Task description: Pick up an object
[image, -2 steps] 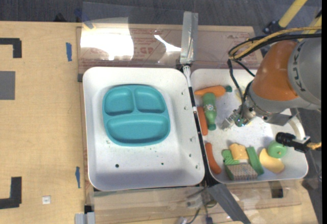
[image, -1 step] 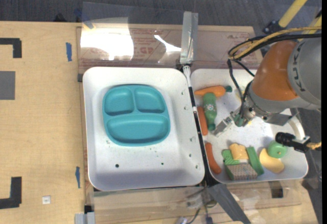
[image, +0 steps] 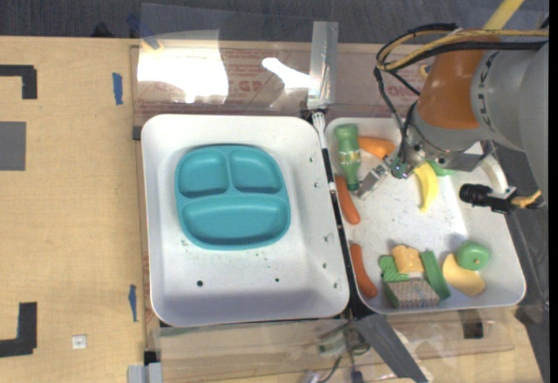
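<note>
**Robot arm reaches into toy-filled bin**

The grey arm with its orange band enters from the right, its tool (image: 377, 178) low over the right shallow white bin (image: 510, 290), beside a green plastic bottle (image: 348, 151) and an orange toy carrot (image: 376, 147); whether it is apart or together cannot be told. A yellow toy banana (image: 427, 187) lies near. The left white bin (image: 166, 285) holds a teal divided plate (image: 232, 197).

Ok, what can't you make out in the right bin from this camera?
- Gripper: too small to tell whether it is open or shut.
- Orange carrot-shaped toy: right end hidden behind the arm's wrist.
- Yellow plastic banana: top end tucked under the wrist.
</note>
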`<state>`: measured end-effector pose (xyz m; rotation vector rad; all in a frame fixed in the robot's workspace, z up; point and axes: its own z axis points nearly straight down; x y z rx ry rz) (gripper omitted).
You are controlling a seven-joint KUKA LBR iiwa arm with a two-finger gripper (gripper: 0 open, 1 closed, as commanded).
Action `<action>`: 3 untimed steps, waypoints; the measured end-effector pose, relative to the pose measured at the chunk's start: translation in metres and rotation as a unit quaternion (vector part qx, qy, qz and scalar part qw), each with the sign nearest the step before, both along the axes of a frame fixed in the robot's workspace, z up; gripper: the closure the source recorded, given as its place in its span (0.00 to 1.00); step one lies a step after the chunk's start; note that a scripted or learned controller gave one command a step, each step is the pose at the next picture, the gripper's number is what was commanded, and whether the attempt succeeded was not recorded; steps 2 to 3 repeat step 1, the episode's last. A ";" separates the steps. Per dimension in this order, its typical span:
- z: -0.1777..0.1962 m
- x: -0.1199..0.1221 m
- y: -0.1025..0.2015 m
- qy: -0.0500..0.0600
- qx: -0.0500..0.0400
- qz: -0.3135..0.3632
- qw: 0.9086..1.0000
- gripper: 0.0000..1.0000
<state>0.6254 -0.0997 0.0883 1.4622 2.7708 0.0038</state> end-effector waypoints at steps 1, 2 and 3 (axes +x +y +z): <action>-0.001 -0.004 -0.073 0.000 -0.002 0.023 1.000 0.00; -0.001 -0.004 -0.073 0.000 -0.002 0.023 1.000 0.00; -0.001 -0.004 -0.073 0.000 -0.002 0.023 1.000 0.00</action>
